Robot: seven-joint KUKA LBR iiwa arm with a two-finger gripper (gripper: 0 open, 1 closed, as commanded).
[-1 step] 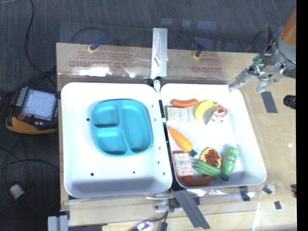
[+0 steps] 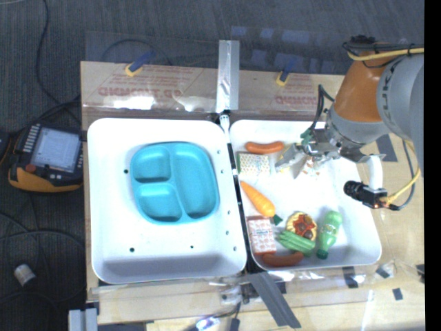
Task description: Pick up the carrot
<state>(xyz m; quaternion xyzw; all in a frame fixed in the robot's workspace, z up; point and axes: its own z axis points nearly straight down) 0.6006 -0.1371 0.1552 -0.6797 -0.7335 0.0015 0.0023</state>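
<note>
Silvery fingers of the gripper (image 2: 293, 161) are spread apart, pinching nothing, poised over the right bin (image 2: 358, 250) just right of the hot dog (image 2: 264, 146). Below and to their left the carrot (image 2: 258, 198) lies slantwise by the bin's left wall, well apart from them.

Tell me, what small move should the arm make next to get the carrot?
Probably slide the gripper toward the bin divider and nearer the camera, then lower. It hovers in the right bin beside the sausage, while the carrot lies apart, by the divider, untouched.
</note>
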